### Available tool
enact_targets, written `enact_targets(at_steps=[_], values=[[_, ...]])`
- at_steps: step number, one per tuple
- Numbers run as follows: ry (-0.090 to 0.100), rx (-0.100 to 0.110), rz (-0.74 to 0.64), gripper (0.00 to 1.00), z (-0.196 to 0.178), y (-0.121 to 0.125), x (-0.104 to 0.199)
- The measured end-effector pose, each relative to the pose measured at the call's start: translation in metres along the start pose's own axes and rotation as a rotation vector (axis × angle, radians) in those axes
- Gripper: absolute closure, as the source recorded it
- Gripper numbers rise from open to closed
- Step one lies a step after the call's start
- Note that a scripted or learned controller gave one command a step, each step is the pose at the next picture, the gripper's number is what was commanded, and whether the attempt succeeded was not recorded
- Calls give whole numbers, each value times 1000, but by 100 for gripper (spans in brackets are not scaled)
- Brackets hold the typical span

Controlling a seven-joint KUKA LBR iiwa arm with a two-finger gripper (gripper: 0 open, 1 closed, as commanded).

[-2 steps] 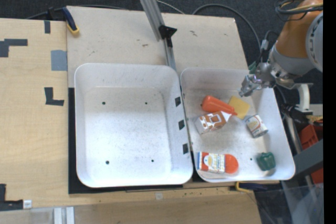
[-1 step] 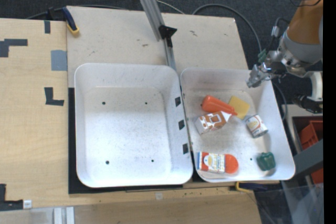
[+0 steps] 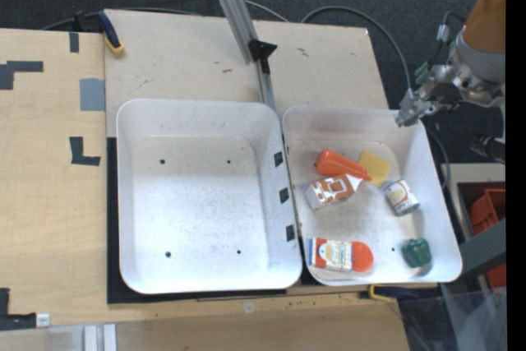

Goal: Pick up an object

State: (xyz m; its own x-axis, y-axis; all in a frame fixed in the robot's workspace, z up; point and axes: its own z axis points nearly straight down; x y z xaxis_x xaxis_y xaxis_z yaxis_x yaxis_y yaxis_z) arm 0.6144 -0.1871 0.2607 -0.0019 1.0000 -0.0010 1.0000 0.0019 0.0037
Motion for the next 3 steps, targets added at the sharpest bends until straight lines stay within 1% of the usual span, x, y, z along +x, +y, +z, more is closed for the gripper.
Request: enact_targets(at_steps=[1, 2, 3], values=[[2, 5, -4, 100, 3, -5, 56], [3, 6, -4, 100, -1, -20, 104], [3, 7, -4, 100, 12, -30, 161]])
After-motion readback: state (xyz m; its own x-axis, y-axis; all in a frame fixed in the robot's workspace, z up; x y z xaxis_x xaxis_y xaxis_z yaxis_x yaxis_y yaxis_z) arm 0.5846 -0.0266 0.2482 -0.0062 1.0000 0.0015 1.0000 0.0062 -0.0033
